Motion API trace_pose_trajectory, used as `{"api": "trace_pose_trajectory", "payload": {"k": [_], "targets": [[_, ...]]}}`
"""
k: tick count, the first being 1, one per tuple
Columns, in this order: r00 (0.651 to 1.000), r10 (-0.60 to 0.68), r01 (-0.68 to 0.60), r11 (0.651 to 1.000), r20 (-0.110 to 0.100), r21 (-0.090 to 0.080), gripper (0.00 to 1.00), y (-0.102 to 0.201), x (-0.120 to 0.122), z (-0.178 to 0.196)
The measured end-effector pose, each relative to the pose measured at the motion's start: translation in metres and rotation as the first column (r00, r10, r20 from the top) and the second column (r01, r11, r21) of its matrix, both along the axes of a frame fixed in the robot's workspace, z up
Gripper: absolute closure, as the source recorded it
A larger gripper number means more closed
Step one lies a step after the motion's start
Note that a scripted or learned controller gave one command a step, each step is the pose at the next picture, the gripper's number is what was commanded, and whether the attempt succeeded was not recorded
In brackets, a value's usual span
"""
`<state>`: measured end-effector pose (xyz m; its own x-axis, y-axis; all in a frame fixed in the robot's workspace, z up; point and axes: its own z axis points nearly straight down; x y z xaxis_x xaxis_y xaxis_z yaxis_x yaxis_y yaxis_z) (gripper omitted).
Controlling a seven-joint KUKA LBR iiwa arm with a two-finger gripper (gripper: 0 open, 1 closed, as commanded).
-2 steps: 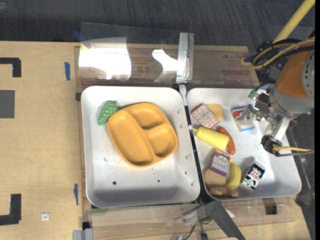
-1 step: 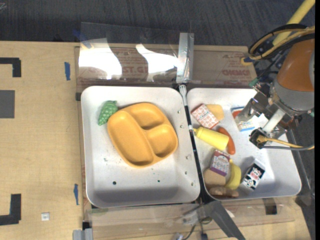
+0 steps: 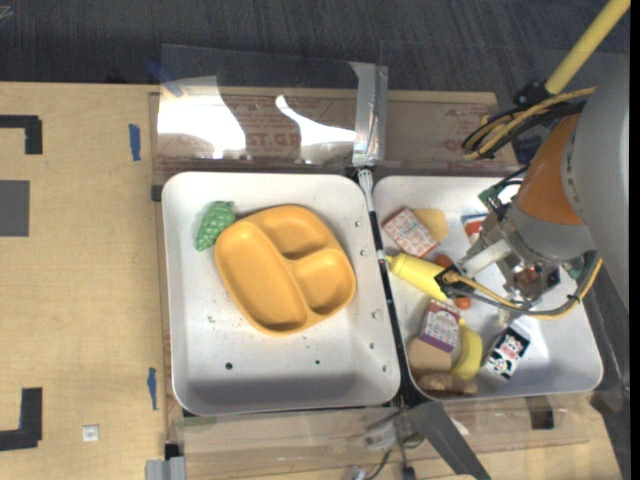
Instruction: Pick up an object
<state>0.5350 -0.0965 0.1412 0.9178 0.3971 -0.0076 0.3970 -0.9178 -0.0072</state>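
Note:
The right bin (image 3: 585,363) holds several small items. A red-and-white packet (image 3: 407,231) and a pale yellow wedge (image 3: 433,222) lie at its back left. A yellow squeeze bottle (image 3: 420,272) lies slantwise across the left side, its dark tip pointing toward the arm. Below it are a purple-labelled packet (image 3: 440,324), a yellow banana (image 3: 468,354), a brown piece (image 3: 435,380) and a black-and-white carton (image 3: 507,353). My gripper (image 3: 512,276) hangs over the bin's middle right, just above the carton and to the right of the bottle's tip, wrapped in cables.
The left bin (image 3: 190,358) holds a yellow divided plate (image 3: 285,266) and a green grape bunch (image 3: 212,222) at its back left. A clear plastic sheet (image 3: 265,118) stands behind the bins. The grey arm with its orange band (image 3: 550,188) covers the right bin's back right.

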Motion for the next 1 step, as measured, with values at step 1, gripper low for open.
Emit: {"api": "trace_pose_trajectory", "payload": {"k": [1], "targets": [[1.000, 0.013, -0.013, 1.000, 0.010, -0.001, 0.00, 0.0597, 0.0301, 0.0440]]}}
